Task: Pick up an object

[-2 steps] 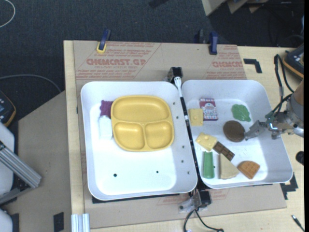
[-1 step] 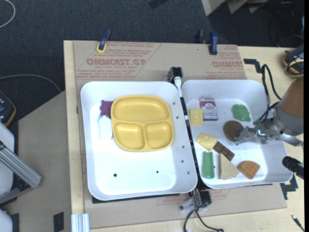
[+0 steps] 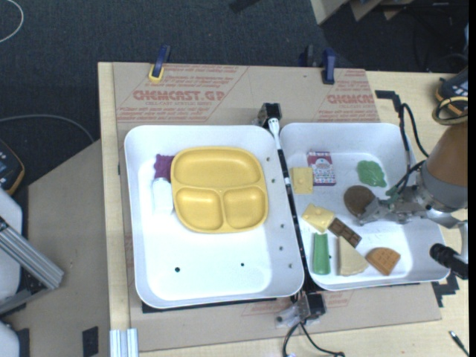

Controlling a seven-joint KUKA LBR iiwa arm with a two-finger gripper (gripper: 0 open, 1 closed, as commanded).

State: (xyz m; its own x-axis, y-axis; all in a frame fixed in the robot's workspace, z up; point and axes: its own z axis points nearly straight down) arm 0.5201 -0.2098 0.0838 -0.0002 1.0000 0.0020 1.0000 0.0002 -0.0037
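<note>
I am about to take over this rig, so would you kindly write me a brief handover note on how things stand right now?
Gripper: low in the right bin, beside the brown round piece; nothing visibly held.
Right bin: red-and-white packet, green piece, yellow blocks, green stick, brown waffle piece.
Left bin: yellow divided tray.
Done: no pick yet.
Left: grasp and lift one object.

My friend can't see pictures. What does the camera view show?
A grey robot arm's tool hovers by a brown round object in the right white bin, among small toy foods. The left white bin holds a yellow divided plastic plate.
</note>
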